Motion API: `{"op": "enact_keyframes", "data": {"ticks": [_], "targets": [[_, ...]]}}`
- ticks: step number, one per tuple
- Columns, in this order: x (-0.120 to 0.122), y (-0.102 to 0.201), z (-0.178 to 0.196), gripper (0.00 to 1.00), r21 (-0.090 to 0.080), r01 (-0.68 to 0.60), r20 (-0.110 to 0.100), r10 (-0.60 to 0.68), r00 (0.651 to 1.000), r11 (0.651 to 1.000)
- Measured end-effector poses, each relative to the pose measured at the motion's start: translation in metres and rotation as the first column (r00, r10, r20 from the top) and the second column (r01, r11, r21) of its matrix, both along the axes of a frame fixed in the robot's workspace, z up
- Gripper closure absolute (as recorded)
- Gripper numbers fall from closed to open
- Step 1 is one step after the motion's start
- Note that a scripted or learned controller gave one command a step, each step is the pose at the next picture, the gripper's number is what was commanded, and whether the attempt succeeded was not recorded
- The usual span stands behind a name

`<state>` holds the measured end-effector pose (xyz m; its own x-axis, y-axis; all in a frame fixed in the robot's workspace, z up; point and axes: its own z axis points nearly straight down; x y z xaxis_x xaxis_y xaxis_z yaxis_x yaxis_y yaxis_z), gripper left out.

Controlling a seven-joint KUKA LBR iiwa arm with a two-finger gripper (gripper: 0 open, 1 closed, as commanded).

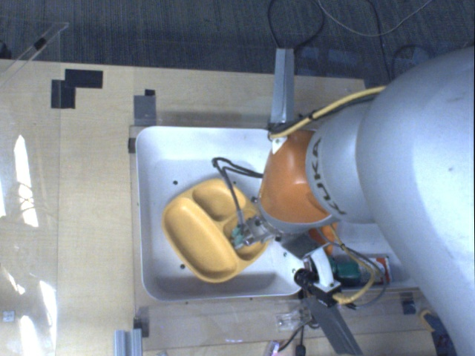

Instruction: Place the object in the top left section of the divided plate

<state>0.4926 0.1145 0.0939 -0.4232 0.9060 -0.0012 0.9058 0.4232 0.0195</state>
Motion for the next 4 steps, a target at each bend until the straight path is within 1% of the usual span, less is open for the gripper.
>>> {"op": "enact_keyframes", "data": {"ticks": [1,2,3,4], "targets": [[-0.005,0.07,0.064,1.0,-0.005,0.119,-0.015,-0.119,0.993,0.993],[0.016,0.05,0.041,1.0,-0.006,0.207,-0.016,-0.207,0.978,0.978],[0.015,0.05,0.041,0.0,-0.006,0.206,-0.016,-0.206,0.978,0.979],[-0.005,0.094,0.118,0.0,-0.004,0.291,-0.014,-0.291,0.956,0.957]]}}
